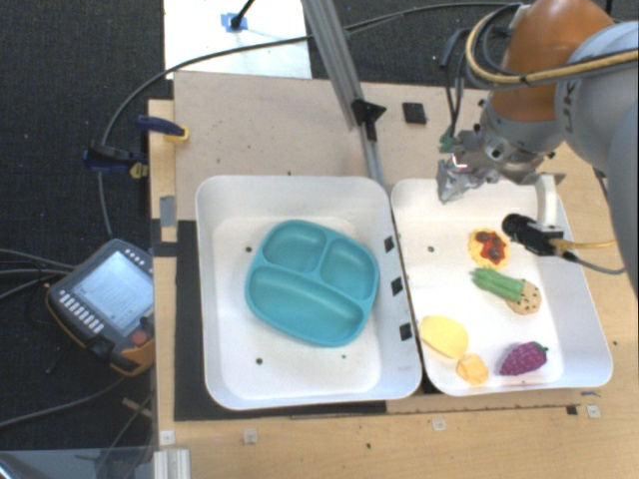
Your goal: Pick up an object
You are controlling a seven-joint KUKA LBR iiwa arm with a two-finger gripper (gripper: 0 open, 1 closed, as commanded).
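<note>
Far to the tool's left, off the surface point(270, 118), I note a teach pendant point(105, 302) lying on the dark floor mat, cable trailing, parked out of the arm's sweep. Clamps point(150, 128) grip the surface's left edge, presumably to pin the board. The left bin point(215, 267) sits well left of the tool and below it in frame; it carries a teal divided plate point(312, 282), flat, slightly rotated, likely a drop target rather than today's pick. The tool point(457, 181) hangs over the upper left corner of the right bin point(589, 337), at its back rim, pointing down. I cannot tell how its jaws stand from this angle, and I see nothing between them. Candidates all lie to the tool's right and nearer the front rim: a small pizza-like disc point(488, 248) closest; beyond it a green vegetable point(499, 284) lying across a cookie point(523, 298), touching; a yellow lemon piece point(444, 335) almost straight below the tool in frame, with a small orange piece point(472, 369) just beside it; a purple grape bunch point(522, 357) furthest out. My read: no grasp begun yet. The lemon looks easiest, standing apart from the rest save the orange bit; the vegetable-cookie overlap risks a double lift.
</note>
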